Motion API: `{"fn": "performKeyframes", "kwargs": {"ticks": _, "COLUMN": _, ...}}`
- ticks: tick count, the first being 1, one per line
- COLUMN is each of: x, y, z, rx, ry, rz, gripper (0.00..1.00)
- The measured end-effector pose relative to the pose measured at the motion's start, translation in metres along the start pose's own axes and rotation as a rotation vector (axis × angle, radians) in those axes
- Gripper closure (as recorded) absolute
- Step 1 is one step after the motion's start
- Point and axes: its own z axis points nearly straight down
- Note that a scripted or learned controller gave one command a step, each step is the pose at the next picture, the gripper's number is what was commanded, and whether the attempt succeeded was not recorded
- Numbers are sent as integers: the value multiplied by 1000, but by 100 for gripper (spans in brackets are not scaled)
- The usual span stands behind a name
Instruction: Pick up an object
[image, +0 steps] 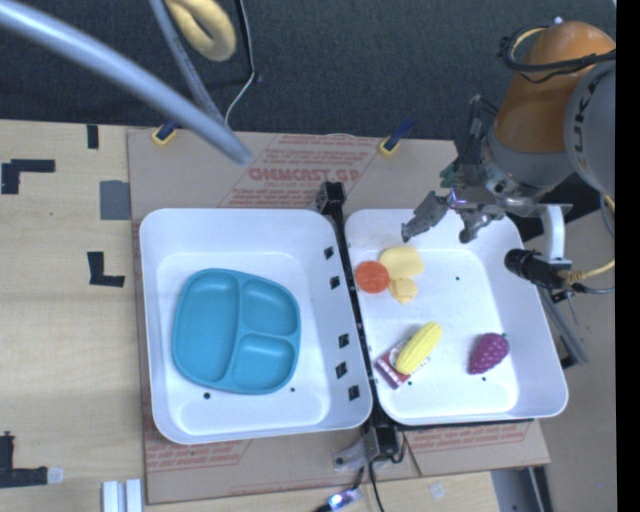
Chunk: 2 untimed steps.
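While the gripper (442, 226) hangs over the far edge of the right bin (530, 345) with its two dark fingers spread apart and nothing between them, the objects to pick lie below it in that bin. Nearest the gripper, just toward the camera from it, sits a pale yellow lumpy toy (403, 265) with a smaller yellow piece (404, 291) touching its near side and a round orange-red piece (372, 277) touching its left side. Nearer the camera lies one yellow corn cob (419, 346), knobbly and tilted, resting on a small flat red packet (386, 367). To the right of the corn, apart from it, is one purple bunch of grapes (488, 352), bumpy in texture. That makes six things in the right bin. Left of it, touching along the middle seam, the left bin (165, 250) holds a single smooth blue plate (237, 331) with rounded corners and three compartments. Both bins are shallow, white and glossy, standing on a sheet of brown cardboard (290, 165).
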Motion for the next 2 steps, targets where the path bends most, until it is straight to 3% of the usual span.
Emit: {"fn": "performKeyframes", "kwargs": {"ticks": 2, "x": 6, "y": 0, "z": 89, "rx": 4, "ry": 0, "rz": 0, "gripper": 0}}
